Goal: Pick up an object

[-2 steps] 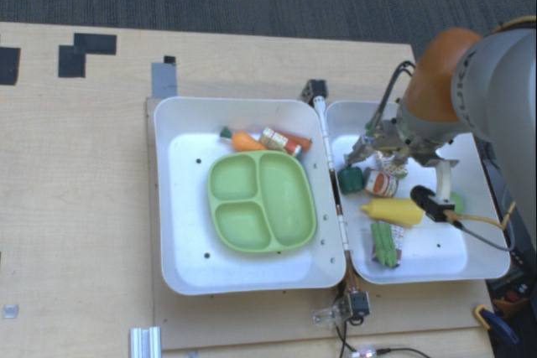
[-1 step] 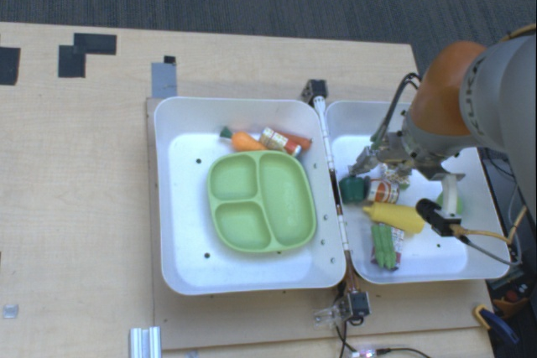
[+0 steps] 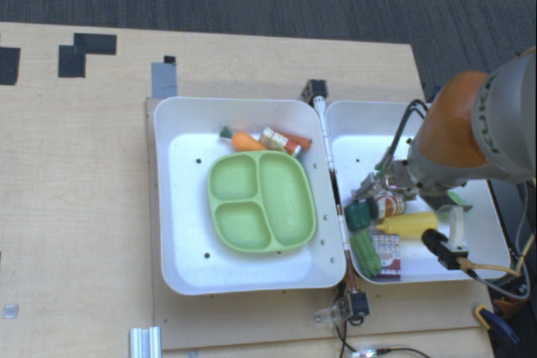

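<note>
Pincer (image 3: pixel 367 199) low in right bin (image 3: pixel 352 148) over green item (image 3: pixel 359 215) beside yellow banana (image 3: pixel 408 224); grip state can't tell.

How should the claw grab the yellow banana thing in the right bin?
Probably across the middle of the yellow banana, coming straight down from above. It lies flat and long, running left to right in the right bin, so its narrow width is the easiest part to pinch. Other items crowd its left end, so the middle looks safer.
</note>
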Motion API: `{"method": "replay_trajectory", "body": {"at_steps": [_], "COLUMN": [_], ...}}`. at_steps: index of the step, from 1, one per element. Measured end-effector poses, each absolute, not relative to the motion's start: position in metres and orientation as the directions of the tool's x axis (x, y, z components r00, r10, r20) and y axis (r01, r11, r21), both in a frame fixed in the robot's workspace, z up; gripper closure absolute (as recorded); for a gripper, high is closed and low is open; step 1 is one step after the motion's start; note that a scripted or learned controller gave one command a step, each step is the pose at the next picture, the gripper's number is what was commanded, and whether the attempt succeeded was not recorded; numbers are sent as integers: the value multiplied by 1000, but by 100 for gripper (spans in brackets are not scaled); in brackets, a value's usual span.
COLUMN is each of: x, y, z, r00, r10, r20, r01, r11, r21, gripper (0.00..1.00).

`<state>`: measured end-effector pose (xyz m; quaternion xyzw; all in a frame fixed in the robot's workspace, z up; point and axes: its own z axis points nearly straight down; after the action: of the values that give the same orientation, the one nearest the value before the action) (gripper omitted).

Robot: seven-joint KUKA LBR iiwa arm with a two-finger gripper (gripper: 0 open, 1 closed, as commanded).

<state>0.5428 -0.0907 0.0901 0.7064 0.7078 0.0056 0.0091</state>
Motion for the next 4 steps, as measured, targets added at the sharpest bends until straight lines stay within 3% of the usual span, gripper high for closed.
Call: {"method": "replay_trajectory", "body": {"at_steps": [1,2,3,4], "x": [544,544,488,490], "y": [-91,-91,-94,-93], "z": [101,101,88,100], "r00": [-2,-3,-1,-2], "r10": [1000,1000,1000,1000], "r20": [-5,-5,-1,-1], "r01": [1000,1000,1000,1000], "r11": [2,3,1,2], "r21": [24,23,5,11], "gripper": [100,0,0,100]}}
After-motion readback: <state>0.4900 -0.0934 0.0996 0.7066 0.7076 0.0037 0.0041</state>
